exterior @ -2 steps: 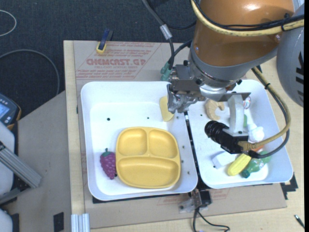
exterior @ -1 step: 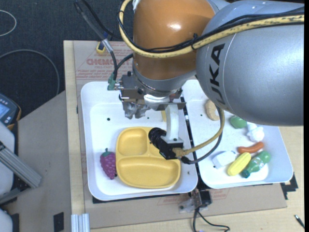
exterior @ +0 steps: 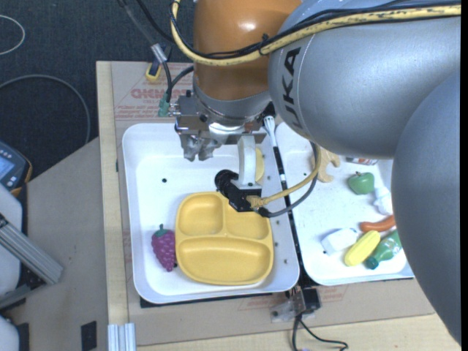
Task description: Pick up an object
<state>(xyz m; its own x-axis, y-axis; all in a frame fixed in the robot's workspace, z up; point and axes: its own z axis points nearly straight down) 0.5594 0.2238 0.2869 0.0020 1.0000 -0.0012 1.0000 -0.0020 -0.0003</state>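
Nothing is visibly lifted. The candidates for picking lie in two white bins on the tabletop [exterior: 117, 196].

Left bin [exterior: 139, 196]: a yellow divided plate [exterior: 219, 248] with three compartments sits in its near half, flat on the bin floor. Just left of the plate, touching or nearly touching its rim, lies a purple bunch of grapes [exterior: 164, 248]. Beyond the plate's far right corner a black fitting [exterior: 230, 189] with a yellow cable hangs from the arm, low over the plate's far edge; whether it touches the plate cannot be told.

The claw [exterior: 199, 146] hangs over the far part of the left bin, beyond the plate. It reads as a grey metal block with short parts pointing down. The orange band [exterior: 238, 35] and grey arm [exterior: 365, 72] crowd over it, and the view does not settle whether it is spread or closed, or whether anything is in it. A pale upright piece [exterior: 248, 163] shows just right of it, beyond the plate; its nature is unclear.

Right bin [exterior: 329, 269], to the right of the plate: a green apple-like fruit [exterior: 360, 183] toward the far side, an orange carrot-like piece [exterior: 376, 225] nearer, then a yellow banana-like piece [exterior: 362, 247] beside a green item [exterior: 386, 248] at the near edge. A small white object [exterior: 338, 238] lies just left of the yellow piece. The arm covers the right part of this bin.

A printed cardboard sheet [exterior: 139, 86] lies under the bins, beyond the plate.
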